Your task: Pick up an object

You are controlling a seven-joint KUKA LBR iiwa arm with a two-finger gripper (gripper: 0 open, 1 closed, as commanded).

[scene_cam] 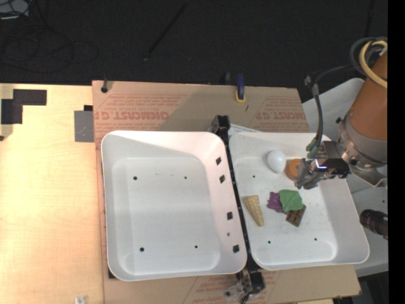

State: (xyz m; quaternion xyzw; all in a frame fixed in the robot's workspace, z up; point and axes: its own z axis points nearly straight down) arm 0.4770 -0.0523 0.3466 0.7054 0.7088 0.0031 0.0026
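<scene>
Camera view looks down at a slant on a wooden bench (44,195) covered in part by a cardboard sheet (171,109) that carries both bins. Largest of the things on it is the left bin (120,170), a shallow white tray. Just beside it, joined along a black clipped seam, sits the right bin (342,246), which holds every loose object. The arm (370,116) enters from the right, its orange band above a grey wrist, and the gripper (308,175) hangs low over the upper right part of the right bin; whether its tool is wide, narrow or gripping cannot be told, since the tips blur into dark metal. Touching the gripper's left side in this view is an orange object (293,168), partly hidden. Just left of that lies a white ball (276,160). Nearer the bin's middle, a green piece (292,199) overlaps a purple piece (274,201), with a small brown block (295,217) touching the green one below. A tan cone (254,209) lies left of this cluster, tilted, near the seam.
</scene>
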